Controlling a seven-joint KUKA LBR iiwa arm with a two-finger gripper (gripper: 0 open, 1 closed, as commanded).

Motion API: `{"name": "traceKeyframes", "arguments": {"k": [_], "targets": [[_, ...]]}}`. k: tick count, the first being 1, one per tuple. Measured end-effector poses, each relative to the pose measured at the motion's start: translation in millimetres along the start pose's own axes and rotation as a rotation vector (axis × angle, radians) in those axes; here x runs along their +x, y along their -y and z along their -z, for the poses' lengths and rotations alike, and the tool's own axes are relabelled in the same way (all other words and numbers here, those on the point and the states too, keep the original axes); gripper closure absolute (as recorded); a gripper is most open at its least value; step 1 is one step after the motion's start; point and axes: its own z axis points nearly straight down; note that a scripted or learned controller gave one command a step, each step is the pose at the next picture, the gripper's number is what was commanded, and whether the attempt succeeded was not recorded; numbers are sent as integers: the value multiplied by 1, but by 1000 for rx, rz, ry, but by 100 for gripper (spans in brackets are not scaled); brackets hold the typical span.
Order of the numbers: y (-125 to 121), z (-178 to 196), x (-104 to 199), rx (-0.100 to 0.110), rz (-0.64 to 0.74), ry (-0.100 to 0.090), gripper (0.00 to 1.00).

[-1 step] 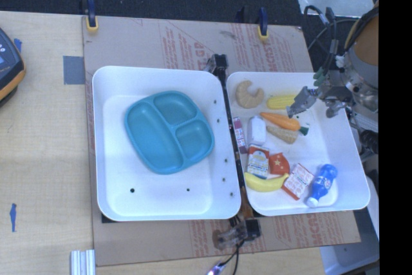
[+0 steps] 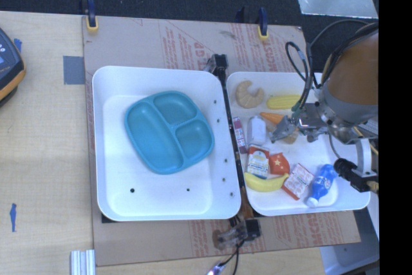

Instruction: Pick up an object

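A blue plate (image 2: 168,131) sat in the left bin (image 2: 103,138). The banana (image 2: 264,183) lay in the right bin (image 2: 351,203); light and soft, I judged, best pinched mid-length. My claw (image 2: 283,132) hovered above, grip unclear.

right bin (image 2: 360,203) crowded with items; left bin (image 2: 109,138) mostly open.

A wooden bench (image 2: 45,158) bears brown cardboard (image 2: 193,42) under two white bins (image 2: 103,138).
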Motion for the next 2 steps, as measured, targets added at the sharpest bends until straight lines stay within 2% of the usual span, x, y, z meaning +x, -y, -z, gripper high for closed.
{"name": "traceKeyframes", "arguments": {"k": [1, 2], "targets": [[-43, -70, 12, -16, -1, 2, 0], [-123, -76, 8, -16, 0, -1, 0]]}}
